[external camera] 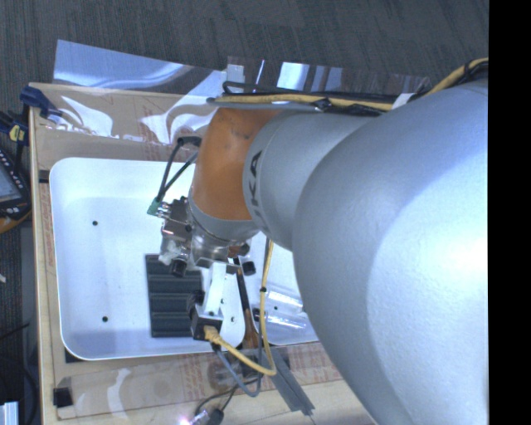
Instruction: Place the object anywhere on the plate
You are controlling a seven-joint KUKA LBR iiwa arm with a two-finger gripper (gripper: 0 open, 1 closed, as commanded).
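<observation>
Wooden bench [166, 386] boards frame the white bin [83, 274] below me, with grey carpet [124, 25] beyond and a glossy clear panel [116, 66] standing along the far edge. I come in from the right, and my broad grey arm [390, 249] covers most of that side, hiding nearly all of the second bin [282, 286] except a pale strip beside my wrist. My orange band [228, 170] sits above the bin's right half, and from there my wrist tips steeply down toward the bin floor. My gripper [189, 264] hangs low over the bin's near-right part. My own wrist blocks the view, so I cannot tell whether it is spread or closed. The dark ribbed block [170, 297] lies flat on the bin floor just under and to the left of my gripper, its right edge hidden beneath me. I cannot tell whether we touch.
</observation>
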